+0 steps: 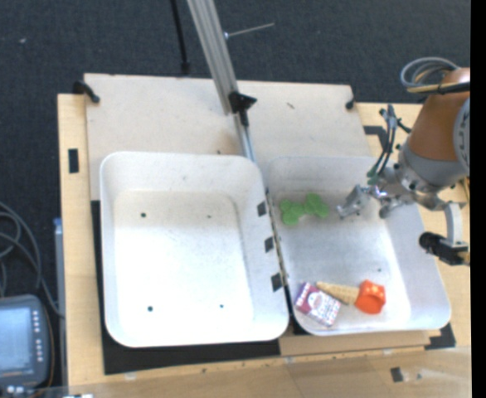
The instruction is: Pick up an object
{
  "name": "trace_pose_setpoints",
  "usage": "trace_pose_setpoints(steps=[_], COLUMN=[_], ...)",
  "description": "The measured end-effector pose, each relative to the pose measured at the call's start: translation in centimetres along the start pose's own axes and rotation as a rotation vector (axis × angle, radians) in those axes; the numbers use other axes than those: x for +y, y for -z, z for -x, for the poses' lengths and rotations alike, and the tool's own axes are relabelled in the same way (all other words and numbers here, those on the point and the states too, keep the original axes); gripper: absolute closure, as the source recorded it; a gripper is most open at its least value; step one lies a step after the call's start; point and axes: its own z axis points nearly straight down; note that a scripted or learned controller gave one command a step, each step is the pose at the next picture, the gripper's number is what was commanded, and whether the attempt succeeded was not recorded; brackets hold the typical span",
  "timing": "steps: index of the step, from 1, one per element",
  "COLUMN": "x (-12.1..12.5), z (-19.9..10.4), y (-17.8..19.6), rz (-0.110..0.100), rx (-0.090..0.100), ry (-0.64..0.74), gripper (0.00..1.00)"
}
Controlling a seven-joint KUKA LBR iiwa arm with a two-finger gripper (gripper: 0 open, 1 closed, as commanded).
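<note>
So far nothing is picked up, as far as I can judge. My gripper (366, 202) hangs over the upper part of the right bin (430, 293), reaching in from the right. Whether it is released or clenched I cannot tell at this size, and I see nothing carried in it.

The things I could take all lie in that right bin. A green object (303, 208) sits near the bin's upper left, close to the divide between the bins and just to the left of my gripper, apart from it. Down by the near edge lie three more, close together: a small purple and white packet (318, 303), a tan cone-shaped piece (337, 289) just beside it, and an orange block (371, 297) at the cone's right end. The left bin (119, 222) is not where my work is.

What remains, I judge, is nearly everything: choose one piece, likely the green one as nearest, come down over it, close, and lift.
</note>
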Motion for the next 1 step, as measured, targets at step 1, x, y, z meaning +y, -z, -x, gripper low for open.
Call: trace_pose_setpoints(steps=[1], x=[-0.07], z=[0.12], y=[-4.8], rz=[0.0], rx=[0.0], ry=[-0.006], gripper=[0.0])
